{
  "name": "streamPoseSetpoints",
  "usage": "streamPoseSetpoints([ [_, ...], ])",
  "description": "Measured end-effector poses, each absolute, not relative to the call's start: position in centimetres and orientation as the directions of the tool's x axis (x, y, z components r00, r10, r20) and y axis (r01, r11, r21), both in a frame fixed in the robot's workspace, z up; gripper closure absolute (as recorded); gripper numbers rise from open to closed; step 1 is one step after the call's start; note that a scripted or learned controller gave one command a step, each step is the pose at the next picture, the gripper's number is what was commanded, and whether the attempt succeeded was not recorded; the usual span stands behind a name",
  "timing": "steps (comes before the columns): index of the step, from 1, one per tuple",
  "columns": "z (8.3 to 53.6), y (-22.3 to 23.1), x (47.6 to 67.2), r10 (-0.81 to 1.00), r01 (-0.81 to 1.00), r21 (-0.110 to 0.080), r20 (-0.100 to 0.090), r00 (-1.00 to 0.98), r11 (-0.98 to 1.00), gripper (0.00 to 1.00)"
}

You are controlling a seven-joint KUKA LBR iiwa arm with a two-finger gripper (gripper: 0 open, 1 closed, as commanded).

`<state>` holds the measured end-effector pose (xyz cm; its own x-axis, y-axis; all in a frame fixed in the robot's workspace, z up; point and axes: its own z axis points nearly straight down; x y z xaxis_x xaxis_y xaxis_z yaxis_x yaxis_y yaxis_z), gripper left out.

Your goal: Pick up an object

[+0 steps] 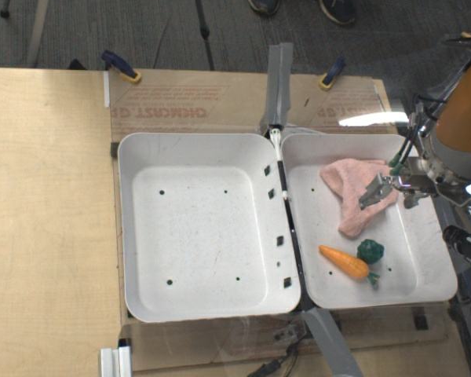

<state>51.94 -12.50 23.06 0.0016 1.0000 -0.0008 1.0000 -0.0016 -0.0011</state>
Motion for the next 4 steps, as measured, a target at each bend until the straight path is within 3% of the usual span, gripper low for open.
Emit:
streamPoseSetpoints([
  [1, 9.1, -11.7, 49.7, 0.999, 0.999, -0.002, 0.0, 0.04, -0.04, 0.0],
  [2, 9.1, -9.5, 47.7, 0.99, 0.99, -0.004, 0.0, 0.142, -0.142, 0.0],
  [3, 9.1, -10.3, 62.1, 0.994, 0.994, -0.002, -0.002, 0.107, -0.107, 0.0],
  [4, 9.1, -9.4, 55.5, 0.997, 0.997, -0.003, 0.0, -0.075, 0.075, 0.0],
])
